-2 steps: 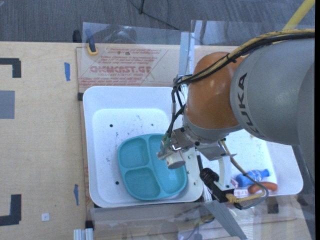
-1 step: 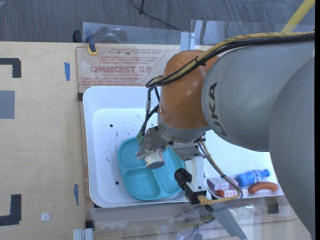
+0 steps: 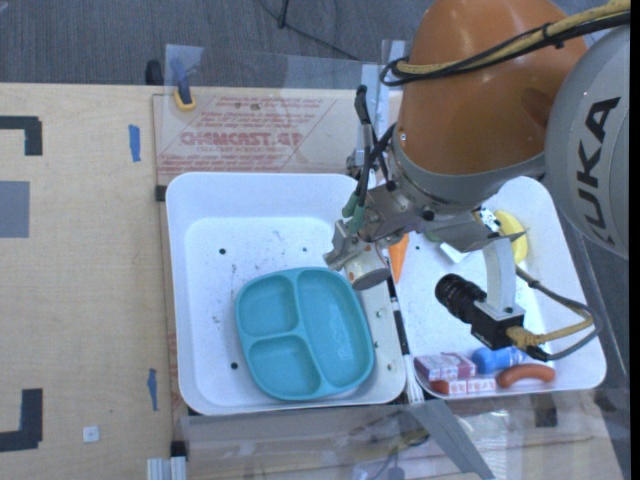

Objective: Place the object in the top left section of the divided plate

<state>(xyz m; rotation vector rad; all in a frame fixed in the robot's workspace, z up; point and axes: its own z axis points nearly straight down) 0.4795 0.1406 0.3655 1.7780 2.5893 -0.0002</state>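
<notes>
A teal divided plate (image 3: 305,333) lies in the left white bin (image 3: 200,223), toward its front right corner, with three sections and nothing in them. My gripper (image 3: 362,251) hangs over the wall between the two bins, just above the plate's far right edge. An orange carrot-like piece (image 3: 398,254) shows right beside the gripper on the right bin's side; I cannot tell whether it is held. The big orange and grey wrist hides most of the gripper from above.
The right bin (image 3: 560,228) holds a yellow piece (image 3: 512,230), a red and white box (image 3: 447,369), a small blue object (image 3: 492,358) and a red sausage (image 3: 524,375). A black cylinder (image 3: 462,298) sticks out from the arm. A clear sheet (image 3: 250,133) lies behind the bins.
</notes>
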